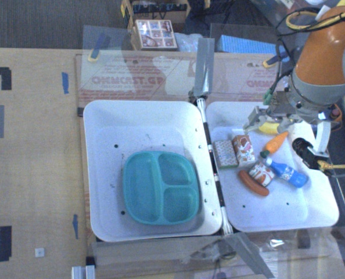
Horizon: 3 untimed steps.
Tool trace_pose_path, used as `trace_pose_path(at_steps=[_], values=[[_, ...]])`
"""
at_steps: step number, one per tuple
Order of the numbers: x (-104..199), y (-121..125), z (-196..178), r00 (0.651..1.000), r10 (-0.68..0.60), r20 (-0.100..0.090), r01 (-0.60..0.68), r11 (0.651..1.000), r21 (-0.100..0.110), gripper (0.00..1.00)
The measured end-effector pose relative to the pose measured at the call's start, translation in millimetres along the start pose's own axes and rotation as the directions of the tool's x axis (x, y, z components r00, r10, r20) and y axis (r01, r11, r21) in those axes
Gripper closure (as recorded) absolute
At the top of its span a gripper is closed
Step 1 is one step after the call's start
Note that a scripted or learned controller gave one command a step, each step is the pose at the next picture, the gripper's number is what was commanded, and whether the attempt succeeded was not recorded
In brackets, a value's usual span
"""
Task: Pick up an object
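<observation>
I saw gripper [269, 116] above right bin [317, 214], near banana [269, 127]; finger state: could not tell. Carrot [275, 142], bottle [287, 172] lay beside.

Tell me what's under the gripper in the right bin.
A yellow item pokes out beneath the gripper, beside a carrot. The gripper covers most of it, so I can't identify it or see what else lies there.
</observation>
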<state>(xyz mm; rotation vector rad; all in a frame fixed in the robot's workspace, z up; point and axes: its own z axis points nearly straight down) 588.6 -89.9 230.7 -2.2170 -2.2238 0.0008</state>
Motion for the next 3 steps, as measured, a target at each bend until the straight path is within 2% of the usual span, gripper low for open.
trace_pose_path(at_steps=[1,2,3], values=[[-27.7,10.7,132.8,0.997,-0.078,0.002,0.078,0.997,-0.004,0.0],[-30.6,10.8,122.8,0.997,-0.072,0.002,0.072,0.997,-0.007,1.0],[16.9,41.5,38.5,0.999,-0.046,0.002,0.046,0.999,-0.003,1.0]])
